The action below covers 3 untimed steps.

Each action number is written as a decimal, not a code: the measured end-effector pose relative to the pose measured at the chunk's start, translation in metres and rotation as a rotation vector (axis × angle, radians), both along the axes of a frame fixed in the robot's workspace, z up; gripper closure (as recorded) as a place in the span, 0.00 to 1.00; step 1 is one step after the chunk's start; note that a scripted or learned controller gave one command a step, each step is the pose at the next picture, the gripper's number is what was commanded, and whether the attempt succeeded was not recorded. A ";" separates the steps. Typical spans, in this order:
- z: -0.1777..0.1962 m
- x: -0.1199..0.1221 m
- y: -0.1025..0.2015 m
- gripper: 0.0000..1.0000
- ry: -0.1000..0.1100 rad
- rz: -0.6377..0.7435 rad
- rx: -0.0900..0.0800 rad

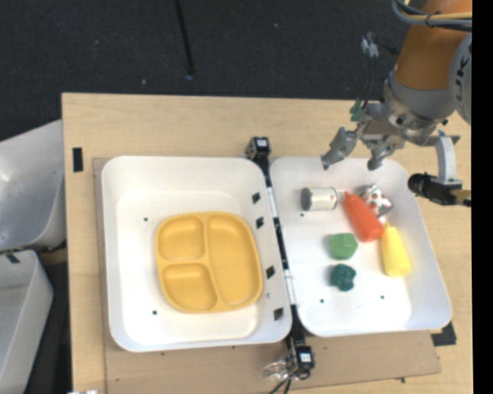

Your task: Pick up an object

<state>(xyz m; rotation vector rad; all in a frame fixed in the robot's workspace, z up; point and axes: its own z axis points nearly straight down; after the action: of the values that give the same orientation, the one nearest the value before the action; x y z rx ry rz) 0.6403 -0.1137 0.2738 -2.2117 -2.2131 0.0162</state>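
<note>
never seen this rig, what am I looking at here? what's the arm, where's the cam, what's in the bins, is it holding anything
One fixed camera looks down at a slant on a wooden bench. The machine at the right is a grey robot arm with an orange band; its gripper hangs over the far edge of the right bin, jaws spread apart with nothing between them.

The left bin holds a yellow divided plate. The right bin holds toy food: a small white cylinder, an orange carrot, a small white-and-red piece behind it, a yellow corn-like piece, a light green lump and a dark green broccoli-like piece.

Nothing has been picked up yet.
</note>
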 end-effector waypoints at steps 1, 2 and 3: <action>0.008 0.002 0.000 0.00 -0.012 0.002 0.000; -0.059 -0.004 0.000 0.00 -0.005 0.000 -0.002; -0.108 -0.009 0.003 0.00 -0.007 -0.002 -0.003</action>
<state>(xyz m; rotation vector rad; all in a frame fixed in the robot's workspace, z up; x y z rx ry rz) 0.6308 -0.1110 0.1661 -2.2185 -2.2162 0.0113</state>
